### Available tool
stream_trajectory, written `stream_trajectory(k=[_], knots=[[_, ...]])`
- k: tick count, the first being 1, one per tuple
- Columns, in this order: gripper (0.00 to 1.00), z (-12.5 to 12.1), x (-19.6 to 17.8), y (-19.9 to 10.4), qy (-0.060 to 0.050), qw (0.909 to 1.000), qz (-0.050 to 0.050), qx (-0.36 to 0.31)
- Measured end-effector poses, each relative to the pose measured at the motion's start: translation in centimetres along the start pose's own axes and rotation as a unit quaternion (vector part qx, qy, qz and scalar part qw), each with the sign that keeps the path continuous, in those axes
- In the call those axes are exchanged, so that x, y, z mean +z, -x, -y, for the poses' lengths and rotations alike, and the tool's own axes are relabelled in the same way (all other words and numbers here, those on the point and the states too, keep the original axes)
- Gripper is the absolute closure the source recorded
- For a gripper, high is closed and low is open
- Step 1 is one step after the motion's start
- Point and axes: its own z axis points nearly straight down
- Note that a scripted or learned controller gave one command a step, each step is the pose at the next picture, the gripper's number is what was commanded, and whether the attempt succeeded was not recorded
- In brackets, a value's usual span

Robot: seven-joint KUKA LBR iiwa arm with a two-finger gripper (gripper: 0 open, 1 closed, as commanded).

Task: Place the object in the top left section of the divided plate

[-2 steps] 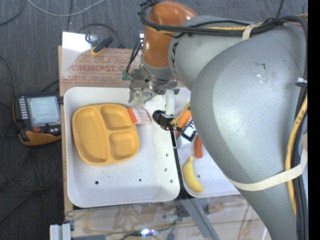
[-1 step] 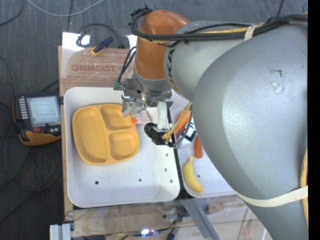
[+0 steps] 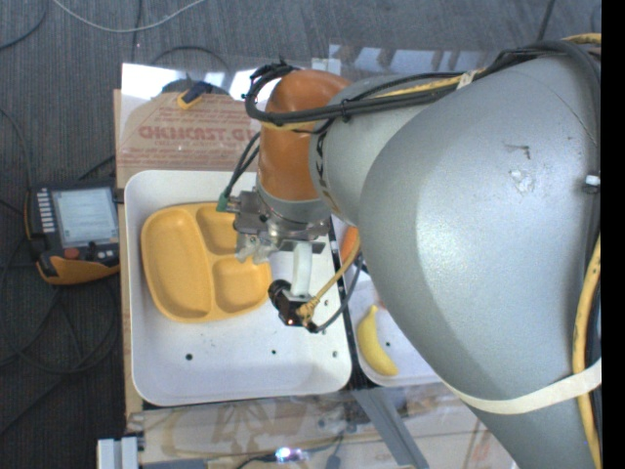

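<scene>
A yellow divided plate [image 3: 190, 267] lies in the left white bin [image 3: 234, 360]; it has one large section on its left and two smaller ones on its right. My gripper [image 3: 264, 249] hangs over the plate's right edge, at the boundary between the two small sections. The wrist and the orange band [image 3: 293, 130] above it cover the gripper from this angle, and I cannot tell whether it holds anything. A yellow banana [image 3: 376, 345] lies in the right bin, just past the divider between the bins. A bit of orange [image 3: 350, 242] shows beside the wrist.
The large grey arm [image 3: 469, 213] covers most of the right bin. A cardboard sheet [image 3: 186, 135] lies behind the left bin. On the floor to the left sits a control pendant [image 3: 73, 225]. Cables trail over the carpet.
</scene>
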Motion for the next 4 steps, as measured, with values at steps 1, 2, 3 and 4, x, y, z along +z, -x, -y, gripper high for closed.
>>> stream_trajectory(k=[1,2,3,4], knots=[[1.0,5.9,1.2,2.6,-0.001,0.9998,-0.002,-0.021],[1.0,9.4,-1.4,-2.0,0.0,0.9932,-0.002,-0.117],[1.0,8.4,4.7,5.6,-0.001,0.9989,-0.002,-0.047],[1.0,3.2,-1.4,-2.5,0.001,0.9995,0.0,0.031]])
